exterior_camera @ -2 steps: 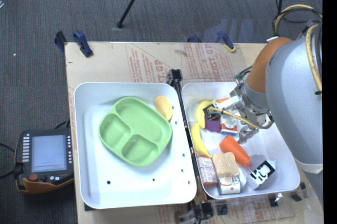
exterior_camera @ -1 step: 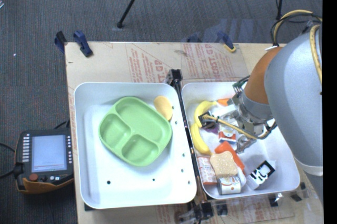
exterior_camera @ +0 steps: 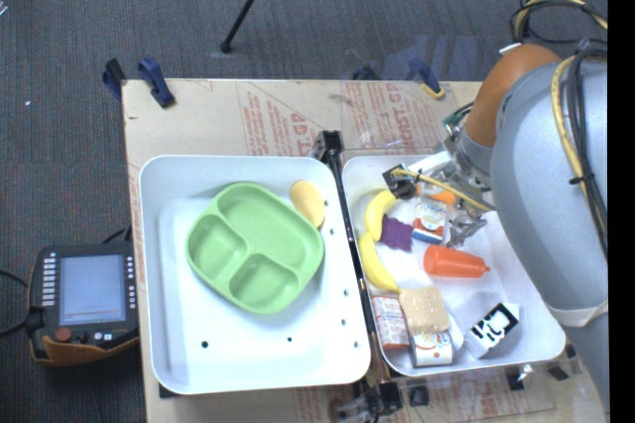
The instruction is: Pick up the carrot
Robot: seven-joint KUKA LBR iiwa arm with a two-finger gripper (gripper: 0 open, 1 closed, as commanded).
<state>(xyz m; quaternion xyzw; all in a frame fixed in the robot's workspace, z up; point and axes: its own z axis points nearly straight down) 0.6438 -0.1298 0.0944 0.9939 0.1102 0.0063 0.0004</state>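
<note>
Right bin (exterior_camera: 536, 337) — arm bent low, claw (exterior_camera: 466, 230) just above carrot (exterior_camera: 454, 262); grip unreadable.

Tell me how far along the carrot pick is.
Done: the gripper has reached the right bin and sits just above the carrot. In hand: nothing visibly; the carrot lies on the bin floor beside the banana. Left: closing on the carrot and lifting it.

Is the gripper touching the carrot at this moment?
Cannot tell. In the camera view the gripper sits just above the carrot, so close that neither contact nor a gap shows plainly.
</note>
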